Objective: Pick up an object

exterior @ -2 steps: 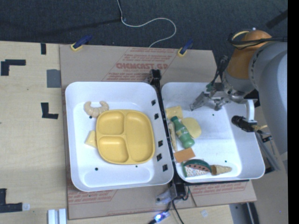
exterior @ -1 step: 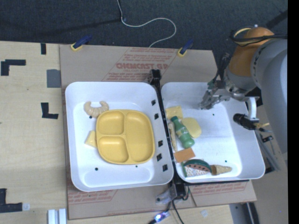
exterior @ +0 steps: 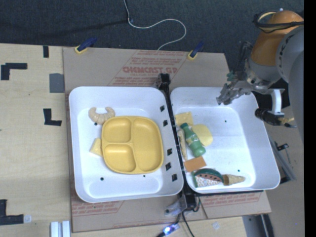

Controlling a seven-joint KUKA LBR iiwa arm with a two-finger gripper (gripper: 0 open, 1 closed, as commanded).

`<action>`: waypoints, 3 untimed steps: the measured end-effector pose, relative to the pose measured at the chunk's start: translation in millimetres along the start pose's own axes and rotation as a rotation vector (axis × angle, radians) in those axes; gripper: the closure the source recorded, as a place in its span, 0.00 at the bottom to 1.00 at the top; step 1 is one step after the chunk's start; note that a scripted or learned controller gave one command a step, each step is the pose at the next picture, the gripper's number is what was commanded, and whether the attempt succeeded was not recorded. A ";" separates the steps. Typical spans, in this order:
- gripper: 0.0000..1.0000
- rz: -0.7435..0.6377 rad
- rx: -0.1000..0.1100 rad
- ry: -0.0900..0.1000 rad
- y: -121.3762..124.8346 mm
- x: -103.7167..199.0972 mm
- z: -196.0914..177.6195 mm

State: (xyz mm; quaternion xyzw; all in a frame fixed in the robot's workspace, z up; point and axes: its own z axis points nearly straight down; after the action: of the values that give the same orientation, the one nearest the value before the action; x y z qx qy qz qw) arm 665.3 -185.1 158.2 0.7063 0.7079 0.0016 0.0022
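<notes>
Gripper [exterior: 224, 98], fingers unreadable to me, hangs at the right bin's [exterior: 256, 147] 1 o'clock, bottle [exterior: 192, 140] lying at 9; I'd worry about snagging its wall.

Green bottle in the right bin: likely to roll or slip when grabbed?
The green bottle lies on its side, so a nudge could probably roll it. Its rounded, glossy-looking body may slip between fingers. It looks like light toy plastic, likely rigid.
</notes>
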 end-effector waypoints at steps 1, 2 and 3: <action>1.00 0.000 -0.001 -0.001 0.3 -0.4 -64.5; 1.00 0.001 0.005 0.000 0.7 0.1 -66.4; 1.00 -0.001 0.008 0.001 -18.2 38.9 -69.8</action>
State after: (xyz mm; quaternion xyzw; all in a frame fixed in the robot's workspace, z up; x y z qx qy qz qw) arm 646.6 -146.2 227.9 0.7060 0.7082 -0.0009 -0.0011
